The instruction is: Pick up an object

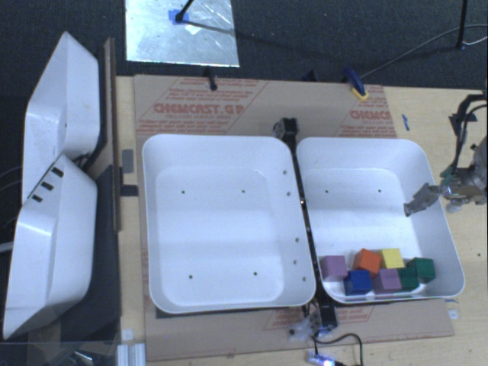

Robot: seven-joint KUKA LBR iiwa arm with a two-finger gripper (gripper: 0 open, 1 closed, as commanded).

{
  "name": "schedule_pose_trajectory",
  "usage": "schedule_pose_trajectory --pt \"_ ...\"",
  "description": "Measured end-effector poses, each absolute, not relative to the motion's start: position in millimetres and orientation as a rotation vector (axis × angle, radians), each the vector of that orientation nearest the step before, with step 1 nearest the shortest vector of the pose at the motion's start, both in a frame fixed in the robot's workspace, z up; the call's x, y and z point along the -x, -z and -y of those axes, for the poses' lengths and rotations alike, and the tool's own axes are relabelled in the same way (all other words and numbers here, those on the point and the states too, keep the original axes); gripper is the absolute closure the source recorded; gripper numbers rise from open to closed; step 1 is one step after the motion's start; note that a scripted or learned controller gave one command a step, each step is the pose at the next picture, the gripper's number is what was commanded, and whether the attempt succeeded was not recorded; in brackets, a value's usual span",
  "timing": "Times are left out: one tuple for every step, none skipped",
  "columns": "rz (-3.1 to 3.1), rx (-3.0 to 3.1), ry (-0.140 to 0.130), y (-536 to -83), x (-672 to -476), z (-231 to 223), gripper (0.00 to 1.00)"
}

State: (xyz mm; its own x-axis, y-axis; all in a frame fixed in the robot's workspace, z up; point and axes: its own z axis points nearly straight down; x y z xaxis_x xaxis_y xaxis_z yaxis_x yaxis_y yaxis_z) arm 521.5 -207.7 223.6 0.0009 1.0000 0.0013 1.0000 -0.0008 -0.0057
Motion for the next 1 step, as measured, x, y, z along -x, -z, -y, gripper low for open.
schedule_pose_trajectory --pt "2.223 2.221 0.001 -227.0 -523.0 207.4 0.0"
